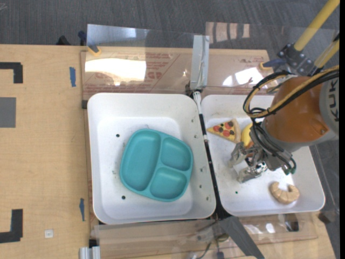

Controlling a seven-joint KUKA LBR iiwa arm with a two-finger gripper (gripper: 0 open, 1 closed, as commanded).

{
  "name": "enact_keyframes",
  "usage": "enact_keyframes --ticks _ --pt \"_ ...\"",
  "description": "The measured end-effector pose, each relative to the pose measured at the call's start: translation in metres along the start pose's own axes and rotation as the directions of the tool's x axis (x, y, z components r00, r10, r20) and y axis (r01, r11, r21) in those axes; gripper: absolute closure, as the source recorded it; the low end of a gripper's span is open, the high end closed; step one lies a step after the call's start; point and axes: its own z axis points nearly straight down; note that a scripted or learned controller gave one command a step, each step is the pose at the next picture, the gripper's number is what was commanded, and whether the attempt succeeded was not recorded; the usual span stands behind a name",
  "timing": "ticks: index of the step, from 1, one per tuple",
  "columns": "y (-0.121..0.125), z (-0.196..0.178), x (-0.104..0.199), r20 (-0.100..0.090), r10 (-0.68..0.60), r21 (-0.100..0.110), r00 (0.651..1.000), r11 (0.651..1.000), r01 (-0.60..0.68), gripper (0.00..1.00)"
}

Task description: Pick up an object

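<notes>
1. Dark grey carpet is seen beyond the far edge of the bench [38,117], whose top is a pale wood-coloured board marked with black tape corners and small blue tape strips.
2. Two shallow white bins are set side by side on the bench, touching along a shared edge; a clear plastic sheet [140,58] stands behind them and catches bright reflections.
3. The left bin [102,144] is occupied by a teal divided plate [156,165] with three compartments, lying flat near the middle.
4. In the right bin [312,193], a toy pizza slice [225,129] is found near the far-left part, and a yellow object [246,136], mostly hidden by the arm, lies just beside it.
5. A tan croissant-shaped toy [284,192] is placed near the front-right corner of the same bin.
6. The arm [296,109], orange-banded and draped with black cables, is reached in from the right above the right bin.
7. The gripper [249,166] is lowered toward the bin floor between the pizza slice and the croissant toy; whether its fingers are open or closed cannot be told, and nothing is seen held between them.
</notes>
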Motion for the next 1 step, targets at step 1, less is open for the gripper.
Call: enact_keyframes --ticks 1 --pt "-0.0759 0.0129 0.0230 -0.014 -0.095 -0.002 0.995 0.995 0.095 1.00"
